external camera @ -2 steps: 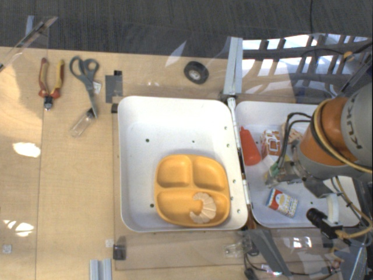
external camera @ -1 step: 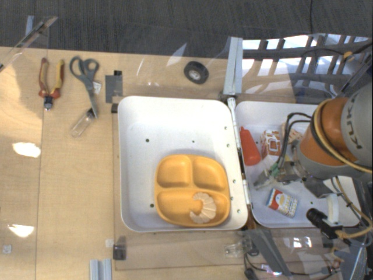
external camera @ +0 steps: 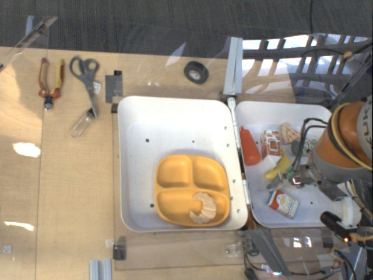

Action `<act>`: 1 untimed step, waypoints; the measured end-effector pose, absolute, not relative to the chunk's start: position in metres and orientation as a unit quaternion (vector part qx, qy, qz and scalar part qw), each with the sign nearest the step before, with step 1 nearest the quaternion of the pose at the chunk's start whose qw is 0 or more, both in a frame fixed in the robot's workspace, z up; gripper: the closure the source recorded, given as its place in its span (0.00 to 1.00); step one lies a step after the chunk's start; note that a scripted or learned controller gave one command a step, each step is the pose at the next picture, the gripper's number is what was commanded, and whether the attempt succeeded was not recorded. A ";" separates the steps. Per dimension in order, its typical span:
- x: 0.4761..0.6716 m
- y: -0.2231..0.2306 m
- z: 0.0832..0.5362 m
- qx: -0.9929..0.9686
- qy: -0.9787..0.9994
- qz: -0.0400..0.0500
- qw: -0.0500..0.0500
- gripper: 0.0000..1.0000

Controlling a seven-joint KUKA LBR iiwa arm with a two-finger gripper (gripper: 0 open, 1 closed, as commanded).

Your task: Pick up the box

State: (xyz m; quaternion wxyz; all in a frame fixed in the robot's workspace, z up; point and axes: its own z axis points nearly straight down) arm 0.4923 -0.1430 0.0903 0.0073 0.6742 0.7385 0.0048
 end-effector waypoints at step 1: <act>0.492 -0.127 0.090 0.642 0.766 0.003 0.010 0.00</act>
